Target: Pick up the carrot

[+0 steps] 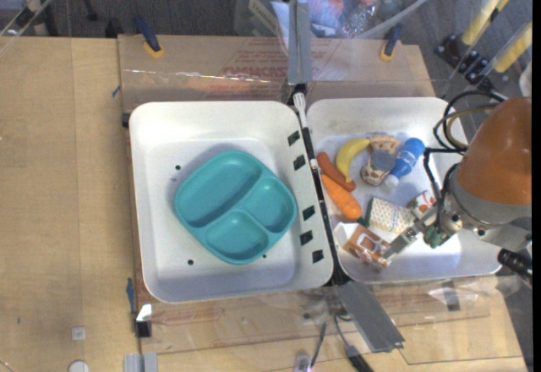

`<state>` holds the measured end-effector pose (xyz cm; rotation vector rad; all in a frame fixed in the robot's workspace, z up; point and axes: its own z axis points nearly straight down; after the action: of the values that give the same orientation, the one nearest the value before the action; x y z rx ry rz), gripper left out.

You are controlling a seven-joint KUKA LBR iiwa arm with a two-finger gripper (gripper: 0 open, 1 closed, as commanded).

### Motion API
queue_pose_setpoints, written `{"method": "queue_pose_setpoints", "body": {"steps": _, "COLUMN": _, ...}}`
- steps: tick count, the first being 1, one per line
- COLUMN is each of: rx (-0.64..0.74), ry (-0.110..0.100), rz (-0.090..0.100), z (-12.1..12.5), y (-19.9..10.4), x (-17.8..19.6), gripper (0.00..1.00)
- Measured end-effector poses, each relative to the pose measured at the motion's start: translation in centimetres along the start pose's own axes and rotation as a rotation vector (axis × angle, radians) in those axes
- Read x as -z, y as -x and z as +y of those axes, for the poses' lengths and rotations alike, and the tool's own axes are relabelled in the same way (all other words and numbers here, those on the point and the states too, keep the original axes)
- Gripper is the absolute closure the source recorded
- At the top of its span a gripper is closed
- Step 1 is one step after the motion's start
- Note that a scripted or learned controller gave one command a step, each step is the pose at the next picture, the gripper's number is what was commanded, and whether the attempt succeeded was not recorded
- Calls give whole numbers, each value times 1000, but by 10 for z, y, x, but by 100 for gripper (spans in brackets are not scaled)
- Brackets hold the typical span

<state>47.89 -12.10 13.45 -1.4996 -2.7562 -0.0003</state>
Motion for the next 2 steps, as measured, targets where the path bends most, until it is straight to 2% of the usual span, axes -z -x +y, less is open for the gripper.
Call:
{"method": "queue_pose_setpoints", "body": {"steps": 1, "rx": 205, "ry": 28, "rz": -30, "z": 46, "y": 20, "x": -21, "gripper": 0}}
{"method": "queue_pose_setpoints", "body": {"steps": 2, "rx": 357, "ry": 28, "rz": -36, "z": 116, "y": 52, "x": -23, "gripper": 0}}
